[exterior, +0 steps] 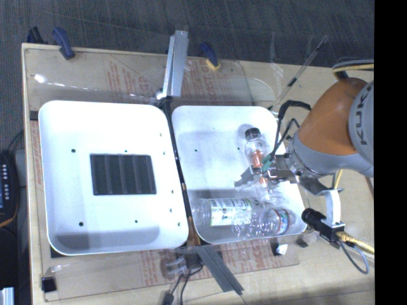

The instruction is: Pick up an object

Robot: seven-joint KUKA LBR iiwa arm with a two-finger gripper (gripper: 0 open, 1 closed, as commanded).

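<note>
small bottle [255,149] just beside end effector [266,173], right bin [210,122]

Two bins of smooth, faintly glossy white plastic, the left bin [57,170] set with a dark ribbed panel [123,174], matt and black. In the right bin [210,132], clear shiny plastic: a large bottle [226,212] on its side with a pale paper-like label, a crumpled bottle [270,221] beside it, a small bottle [255,146] with a dark cap and coppery contents. Beneath, a pale bench [95,272] of matt wood-like board under printed sheeting. Brushed grey metal on the bar [174,65] between the bins. Glossy orange and satin grey casing on the arm [334,129]. Dark, rough carpet-like floor [191,5].
</note>
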